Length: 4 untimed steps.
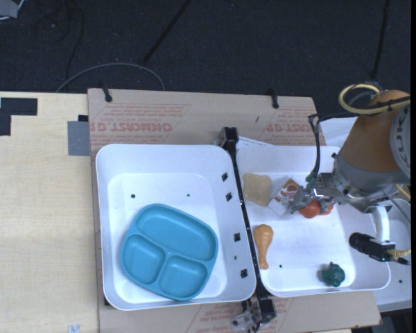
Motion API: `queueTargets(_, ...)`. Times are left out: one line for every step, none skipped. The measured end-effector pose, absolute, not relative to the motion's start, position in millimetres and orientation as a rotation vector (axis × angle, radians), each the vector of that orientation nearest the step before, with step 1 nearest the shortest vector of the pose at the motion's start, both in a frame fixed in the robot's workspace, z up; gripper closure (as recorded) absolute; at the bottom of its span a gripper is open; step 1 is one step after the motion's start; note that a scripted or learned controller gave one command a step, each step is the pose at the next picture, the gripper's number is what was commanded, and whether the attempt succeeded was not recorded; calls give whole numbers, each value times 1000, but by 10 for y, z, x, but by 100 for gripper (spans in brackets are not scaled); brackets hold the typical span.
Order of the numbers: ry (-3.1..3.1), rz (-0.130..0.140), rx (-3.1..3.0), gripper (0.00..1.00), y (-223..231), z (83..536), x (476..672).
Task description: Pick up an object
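Observation:
My gripper (307, 201) is low in the right bin (298, 283), at its upper middle, with the grey and orange arm (374, 144) coming in from the right. A small red round object (312, 211) lies right under the gripper's tip, touching or nearly touching it. A red and white packet (287, 191) lies just left of the gripper. Further left is a beige bread-like piece (257, 188). An orange drumstick-shaped toy (263, 243) sits near the bin's left wall, and a dark green lump (333, 275) lies at the lower right.
The left bin (125, 165) holds a blue divided plate (168, 251). A black divider (239, 214) runs between the bins. A black cylindrical part (371, 247) of the arm hangs over the right bin's right edge. Wooden bench surface (35, 220) lies to the left.

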<state>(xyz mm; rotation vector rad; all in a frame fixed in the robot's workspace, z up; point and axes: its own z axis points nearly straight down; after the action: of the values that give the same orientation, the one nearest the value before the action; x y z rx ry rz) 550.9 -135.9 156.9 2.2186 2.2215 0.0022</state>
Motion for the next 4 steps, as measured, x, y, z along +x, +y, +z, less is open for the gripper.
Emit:
queueTargets(2221, 4, 2217, 100, -1348, 2203, 5519)
queueTargets(2222, 3, 2217, 100, -1357, 2719, 5528)
queueTargets(2229, -2, 2221, 100, -927, 2594, 5487)
queueTargets(2231, -2, 2220, 100, -332, 2596, 5371)
